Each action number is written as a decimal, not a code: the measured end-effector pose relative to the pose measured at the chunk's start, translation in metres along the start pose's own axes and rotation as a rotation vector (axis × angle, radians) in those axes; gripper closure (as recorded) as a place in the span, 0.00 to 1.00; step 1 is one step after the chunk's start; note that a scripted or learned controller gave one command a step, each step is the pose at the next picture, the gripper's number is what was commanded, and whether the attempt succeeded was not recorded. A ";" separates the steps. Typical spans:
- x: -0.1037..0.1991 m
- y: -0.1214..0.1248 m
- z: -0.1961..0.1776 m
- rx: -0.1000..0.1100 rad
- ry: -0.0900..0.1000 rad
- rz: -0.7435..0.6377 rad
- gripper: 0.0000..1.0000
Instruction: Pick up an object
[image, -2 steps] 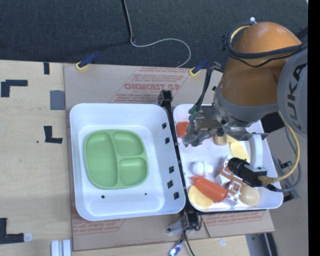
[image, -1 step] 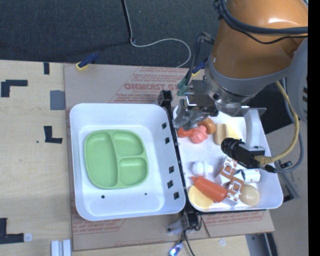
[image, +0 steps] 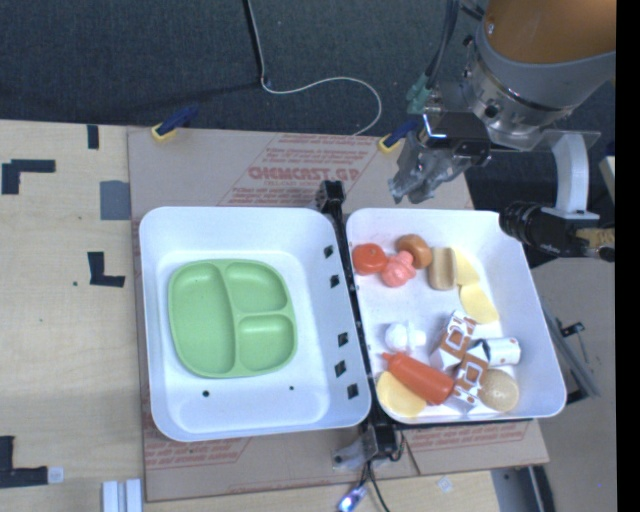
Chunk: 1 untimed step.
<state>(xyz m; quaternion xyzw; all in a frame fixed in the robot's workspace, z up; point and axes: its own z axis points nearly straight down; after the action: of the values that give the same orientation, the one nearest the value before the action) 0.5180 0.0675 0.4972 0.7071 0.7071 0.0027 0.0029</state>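
My gripper (image: 415, 188) hangs above the far rim of the right bin (image: 535, 300), just behind its back left part, with nothing seen in it. Several toy foods lie in that bin. A red-orange round piece (image: 368, 258), a pink piece (image: 400, 270), a brown pastry (image: 413, 246) and a tan bun (image: 441, 268) sit nearest the gripper. Further forward are a yellow wedge (image: 479, 301), a small white piece (image: 398, 335), an orange-and-white carton (image: 460, 347), a long red-orange piece (image: 420, 377) and a tan ball (image: 499, 390).
The left bin (image: 160, 380) holds a green divided plate (image: 232, 317). A black hinge strip (image: 343, 300) runs between the bins. A white cable (image: 320, 88) and a blue-yellow clamp (image: 173, 122) lie behind the bins on the cardboard.
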 end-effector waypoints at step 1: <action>0.069 -0.038 0.085 0.019 -0.001 -0.009 1.00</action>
<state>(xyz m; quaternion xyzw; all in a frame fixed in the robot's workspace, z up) 0.4811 0.1362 0.4116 0.7041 0.7101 -0.0044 -0.0033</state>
